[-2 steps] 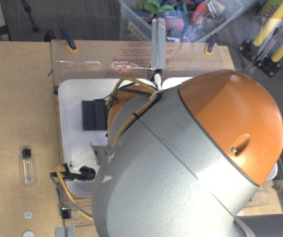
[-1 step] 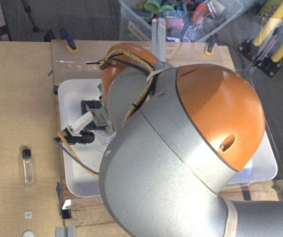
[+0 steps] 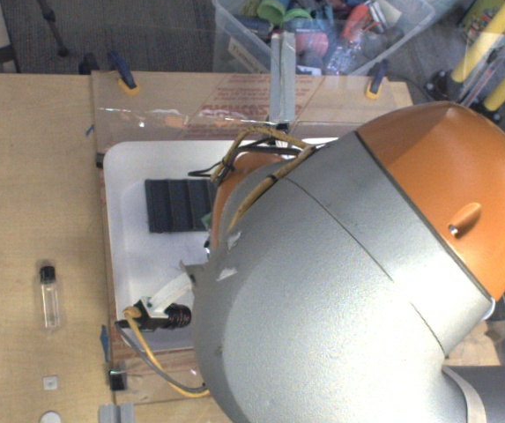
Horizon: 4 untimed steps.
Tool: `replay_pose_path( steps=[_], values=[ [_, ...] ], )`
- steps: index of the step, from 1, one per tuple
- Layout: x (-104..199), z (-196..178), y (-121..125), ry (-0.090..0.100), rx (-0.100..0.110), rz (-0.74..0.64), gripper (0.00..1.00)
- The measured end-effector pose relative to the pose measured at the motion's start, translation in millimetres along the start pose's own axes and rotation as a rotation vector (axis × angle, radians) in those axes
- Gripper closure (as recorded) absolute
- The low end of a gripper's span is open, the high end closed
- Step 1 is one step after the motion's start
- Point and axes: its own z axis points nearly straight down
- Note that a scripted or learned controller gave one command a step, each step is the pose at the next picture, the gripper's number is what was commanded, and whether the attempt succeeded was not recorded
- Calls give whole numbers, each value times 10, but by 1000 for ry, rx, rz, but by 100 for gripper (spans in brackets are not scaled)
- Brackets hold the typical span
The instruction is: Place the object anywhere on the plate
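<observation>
Black ribbed block in wht bin

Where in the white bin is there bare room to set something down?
Bare floor lies along the left wall of the white bin and below the black ridged block. Rightward it is crowded: the grey arm covers the bin.
</observation>
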Motion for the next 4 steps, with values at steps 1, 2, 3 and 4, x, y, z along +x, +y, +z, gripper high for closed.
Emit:
replay_pose_path(
  steps=[1,2,3,4],
  values=[
    [798,-121,20,-7,-3,-155,100],
    [61,-187,-231,-7,-3,-13,100],
    [579,27,402,2,-5,117,100],
    [-171,-360,467,-7,0,-88,100]
  ],
)
